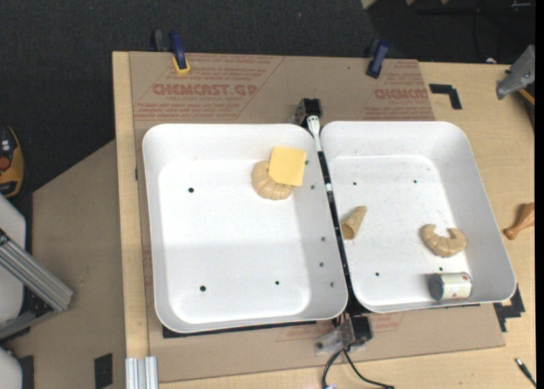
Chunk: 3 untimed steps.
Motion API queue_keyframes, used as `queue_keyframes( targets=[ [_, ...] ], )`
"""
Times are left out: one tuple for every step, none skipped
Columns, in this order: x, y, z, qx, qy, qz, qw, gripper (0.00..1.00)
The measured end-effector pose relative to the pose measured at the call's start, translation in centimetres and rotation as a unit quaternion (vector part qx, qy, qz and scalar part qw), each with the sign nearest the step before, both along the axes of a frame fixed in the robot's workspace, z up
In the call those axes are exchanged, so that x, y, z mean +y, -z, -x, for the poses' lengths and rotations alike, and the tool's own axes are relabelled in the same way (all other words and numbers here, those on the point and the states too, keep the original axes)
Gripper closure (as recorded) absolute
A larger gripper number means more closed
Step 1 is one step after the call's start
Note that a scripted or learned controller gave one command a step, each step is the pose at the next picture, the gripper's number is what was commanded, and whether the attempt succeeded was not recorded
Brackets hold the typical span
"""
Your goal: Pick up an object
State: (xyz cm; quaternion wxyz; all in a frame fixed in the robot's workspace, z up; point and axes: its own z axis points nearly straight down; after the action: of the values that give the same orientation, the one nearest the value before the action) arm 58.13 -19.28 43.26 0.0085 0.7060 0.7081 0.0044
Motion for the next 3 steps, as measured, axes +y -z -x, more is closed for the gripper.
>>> queue_keyframes(
  targets=[
    [0.0, 0.0, -0.1, 0.006, 0.0, -0.0005, 1.0, 1.0],
    [-3.3, 9.7, 6.1, 0.015, 0.004, -0.0047, 0.9999, 1.0],
    [1.3, -6.2, 3.7, -0.002, -0.002, 0.0004, 1.0, 1.0]
  ],
)
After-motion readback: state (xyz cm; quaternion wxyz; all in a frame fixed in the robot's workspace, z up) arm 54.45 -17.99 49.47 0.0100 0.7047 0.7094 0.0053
